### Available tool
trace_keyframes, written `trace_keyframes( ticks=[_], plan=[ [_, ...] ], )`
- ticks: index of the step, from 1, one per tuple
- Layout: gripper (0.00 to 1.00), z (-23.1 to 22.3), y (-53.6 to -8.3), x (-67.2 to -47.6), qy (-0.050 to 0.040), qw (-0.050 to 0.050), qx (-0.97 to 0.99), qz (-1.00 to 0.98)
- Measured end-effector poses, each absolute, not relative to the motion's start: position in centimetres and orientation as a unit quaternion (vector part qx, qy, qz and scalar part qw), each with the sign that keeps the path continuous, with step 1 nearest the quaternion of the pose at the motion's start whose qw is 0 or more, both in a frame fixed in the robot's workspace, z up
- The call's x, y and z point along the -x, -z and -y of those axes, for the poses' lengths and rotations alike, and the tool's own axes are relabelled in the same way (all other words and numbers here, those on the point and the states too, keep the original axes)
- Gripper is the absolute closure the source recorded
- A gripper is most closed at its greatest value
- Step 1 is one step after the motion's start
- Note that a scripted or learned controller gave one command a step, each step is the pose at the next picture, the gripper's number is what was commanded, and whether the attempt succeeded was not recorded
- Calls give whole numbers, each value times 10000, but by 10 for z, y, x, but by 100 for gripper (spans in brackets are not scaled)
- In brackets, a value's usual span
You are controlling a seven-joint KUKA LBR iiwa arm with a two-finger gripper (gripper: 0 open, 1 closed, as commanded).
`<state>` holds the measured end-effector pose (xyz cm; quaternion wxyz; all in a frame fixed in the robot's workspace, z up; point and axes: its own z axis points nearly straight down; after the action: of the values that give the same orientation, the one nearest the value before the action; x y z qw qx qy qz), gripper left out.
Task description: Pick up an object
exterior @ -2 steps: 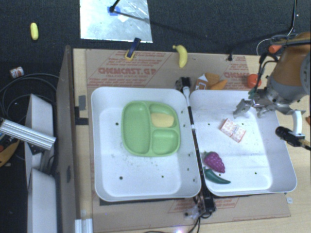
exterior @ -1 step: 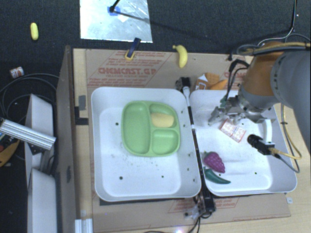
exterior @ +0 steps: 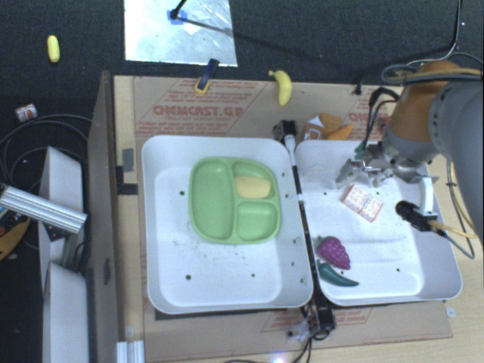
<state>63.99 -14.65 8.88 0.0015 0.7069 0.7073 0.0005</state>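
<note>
One gripper (exterior: pixel 367 169) hangs over the back of the right bin (exterior: pixel 423 278); can't tell from here what it's doing; nothing seems caught in it. Closest grab is the small pink-and-white packet (exterior: pixel 363 201), just in front of the tool, long axis slanting; purple grapes (exterior: pixel 333 252) and a dark green pepper (exterior: pixel 338 277) lie further forward, near the divider.

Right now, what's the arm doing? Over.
Gripper over right bin, above packet. Nothing held. Grapes nearer front, apart. Path clear.
</note>
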Motion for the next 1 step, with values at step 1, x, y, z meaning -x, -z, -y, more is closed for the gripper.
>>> trace_keyframes(
  ticks=[1],
  plan=[
    [0,179,-127,-640,-10,32,-7072,-7070]
  ],
)
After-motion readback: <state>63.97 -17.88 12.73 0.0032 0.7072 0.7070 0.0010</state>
